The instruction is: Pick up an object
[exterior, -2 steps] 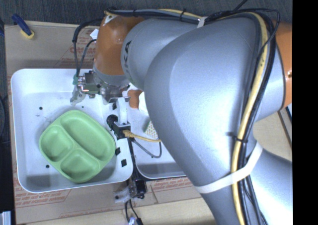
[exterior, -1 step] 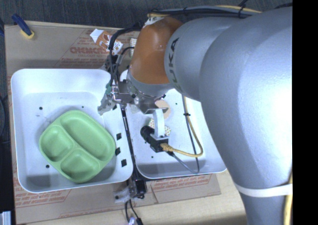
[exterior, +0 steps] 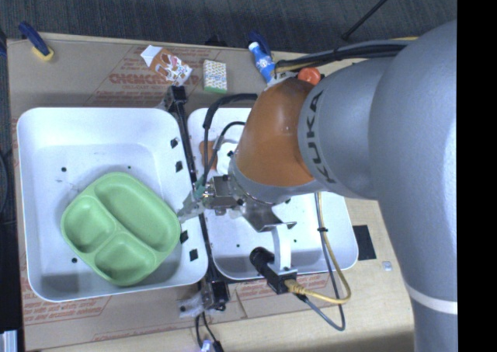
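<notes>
A light green divided plate (exterior: 120, 226) lies tilted in the left bin (exterior: 46, 121), toward its front right corner. My gripper (exterior: 199, 200) hangs low over the wall between the two bins, just off the plate's right rim. The orange band (exterior: 272, 137) and grey arm cover most of the right bin (exterior: 233, 269). A small orange object (exterior: 204, 148) peeks out near that bin's left wall, behind the gripper. The wrist hides whatever lies under it.
Behind the bins, on the cardboard, lie a small printed packet (exterior: 167, 65) and a green-white square packet (exterior: 215, 75). Blue clamps sit at the back left (exterior: 36, 41) and back middle (exterior: 262, 59). A yellow cable (exterior: 322, 296) loops at the front.
</notes>
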Robot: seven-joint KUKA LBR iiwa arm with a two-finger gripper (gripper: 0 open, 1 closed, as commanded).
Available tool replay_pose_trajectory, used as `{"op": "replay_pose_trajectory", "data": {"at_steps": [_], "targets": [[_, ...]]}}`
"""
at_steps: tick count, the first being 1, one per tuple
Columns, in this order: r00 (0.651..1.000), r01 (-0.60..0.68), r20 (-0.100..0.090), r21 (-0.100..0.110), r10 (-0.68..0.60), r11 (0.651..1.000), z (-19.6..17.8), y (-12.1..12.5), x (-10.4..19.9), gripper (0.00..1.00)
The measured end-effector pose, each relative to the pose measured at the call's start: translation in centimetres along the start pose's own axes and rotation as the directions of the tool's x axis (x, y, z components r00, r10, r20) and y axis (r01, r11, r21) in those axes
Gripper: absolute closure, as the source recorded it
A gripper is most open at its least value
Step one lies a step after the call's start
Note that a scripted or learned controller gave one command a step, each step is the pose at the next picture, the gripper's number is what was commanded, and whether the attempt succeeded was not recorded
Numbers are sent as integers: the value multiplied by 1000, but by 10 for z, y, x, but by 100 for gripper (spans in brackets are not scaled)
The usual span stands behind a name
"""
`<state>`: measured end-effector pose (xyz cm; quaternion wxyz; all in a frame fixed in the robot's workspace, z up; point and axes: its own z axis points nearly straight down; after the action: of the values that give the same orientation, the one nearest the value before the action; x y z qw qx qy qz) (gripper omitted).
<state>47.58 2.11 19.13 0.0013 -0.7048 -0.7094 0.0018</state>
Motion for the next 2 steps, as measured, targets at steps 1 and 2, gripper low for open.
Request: {"op": "replay_pose_trajectory", "data": {"at_steps": [1, 2], "targets": [[1000, -3, 0, -4, 3, 1000, -29, 54, -87, 0], [1000, 0, 0, -8, 0, 1000, 96, 29, -121, 0]]}}
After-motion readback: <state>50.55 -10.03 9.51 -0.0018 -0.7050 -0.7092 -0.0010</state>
